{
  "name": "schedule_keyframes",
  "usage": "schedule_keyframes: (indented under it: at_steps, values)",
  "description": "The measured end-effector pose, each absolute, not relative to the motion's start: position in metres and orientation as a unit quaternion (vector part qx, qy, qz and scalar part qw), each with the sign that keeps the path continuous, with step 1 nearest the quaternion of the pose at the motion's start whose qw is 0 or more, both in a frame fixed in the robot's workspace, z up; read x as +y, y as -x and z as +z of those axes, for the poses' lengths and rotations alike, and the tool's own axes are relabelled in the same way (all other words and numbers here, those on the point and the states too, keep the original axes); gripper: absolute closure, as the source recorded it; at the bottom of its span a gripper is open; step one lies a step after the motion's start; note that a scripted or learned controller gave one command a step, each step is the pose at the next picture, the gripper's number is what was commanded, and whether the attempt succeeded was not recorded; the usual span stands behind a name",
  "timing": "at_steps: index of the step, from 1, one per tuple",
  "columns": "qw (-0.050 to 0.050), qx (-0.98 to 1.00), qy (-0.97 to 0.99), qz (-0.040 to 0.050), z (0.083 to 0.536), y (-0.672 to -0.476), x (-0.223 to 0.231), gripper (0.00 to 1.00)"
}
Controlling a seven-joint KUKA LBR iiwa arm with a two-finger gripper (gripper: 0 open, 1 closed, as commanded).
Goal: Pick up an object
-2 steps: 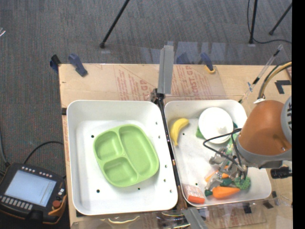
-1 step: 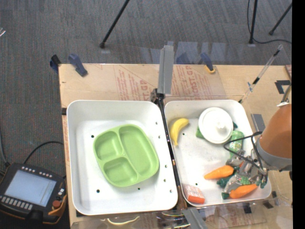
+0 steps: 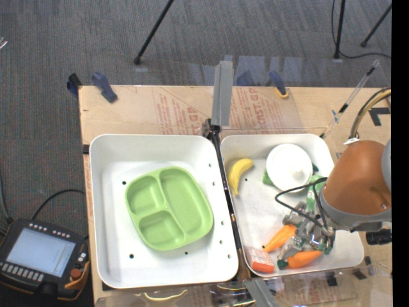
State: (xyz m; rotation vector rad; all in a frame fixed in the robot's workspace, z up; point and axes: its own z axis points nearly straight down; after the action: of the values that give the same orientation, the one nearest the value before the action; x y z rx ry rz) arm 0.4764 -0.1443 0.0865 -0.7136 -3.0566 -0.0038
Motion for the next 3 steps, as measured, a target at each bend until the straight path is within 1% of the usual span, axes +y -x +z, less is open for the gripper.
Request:
schedule_keyframes:
  at_steps: [1, 2, 3]
  values:
    - [0.0, -0.963, 0.269, 0.0051, 0.086, -0.474, -0.092, 0.0]
    - [0.002, -0.964, 0.267, 0.0024, 0.095, -0.474, -0.089, 1.0]
    - [0.001, -0.921, 0.389, 0.0002, 0.087, -0.516, -0.088, 1.0]
